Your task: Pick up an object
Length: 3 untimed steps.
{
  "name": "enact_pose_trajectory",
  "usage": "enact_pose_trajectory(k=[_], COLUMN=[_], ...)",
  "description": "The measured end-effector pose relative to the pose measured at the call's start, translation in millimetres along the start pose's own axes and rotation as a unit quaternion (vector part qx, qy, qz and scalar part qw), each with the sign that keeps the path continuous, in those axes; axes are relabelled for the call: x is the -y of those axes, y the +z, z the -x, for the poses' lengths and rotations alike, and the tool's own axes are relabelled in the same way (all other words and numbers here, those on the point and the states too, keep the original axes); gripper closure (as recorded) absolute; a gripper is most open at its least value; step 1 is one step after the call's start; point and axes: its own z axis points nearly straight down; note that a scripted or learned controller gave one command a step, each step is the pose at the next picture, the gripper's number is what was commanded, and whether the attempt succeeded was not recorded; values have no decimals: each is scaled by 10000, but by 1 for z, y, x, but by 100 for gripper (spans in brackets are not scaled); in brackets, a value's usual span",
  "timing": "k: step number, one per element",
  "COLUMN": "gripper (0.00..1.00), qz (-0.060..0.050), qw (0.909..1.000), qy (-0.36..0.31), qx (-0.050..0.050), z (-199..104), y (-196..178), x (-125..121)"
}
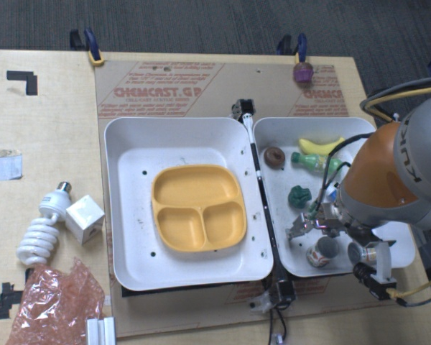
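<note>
Arm (388,175) reached in from the right, grey body with orange band, hanging low over the right bin (273,131). Gripper (323,246) sat near that bin's front edge, down among the objects; could not tell how its jaws stood or whether anything was between them, the metal parts there were too cluttered to read.

Right bin held several candidate objects: yellow banana (319,146) at the back, green bottle-like item (310,162) just in front of it and touching or nearly so, small brown ring-shaped piece (274,157) to the left near the divider, dark green lump (299,195) in the middle. Small round cup-like object (317,256) lay at the front, just beside the gripper hardware. None was seen lifted clear of the bin floor.

Left bin (122,200) carried a yellow three-compartment tray (199,207), roughly centred, flat on the floor.

Outside the bins, on the bench to the left: white spiral light bulb (42,232), small white cube (85,218) touching or just beside it, crumpled pinkish plastic wrap (54,304) at the front. Purple small object (303,71) sat on the board behind the right bin, near a blue clamp (300,47).
</note>
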Motion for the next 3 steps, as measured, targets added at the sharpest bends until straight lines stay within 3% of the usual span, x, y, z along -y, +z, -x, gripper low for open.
enact_pose_trajectory(k=[3], gripper=[0], qz=[3], qw=[10000], qy=[-3], qx=[2], z=[0], y=[0], x=[-1])
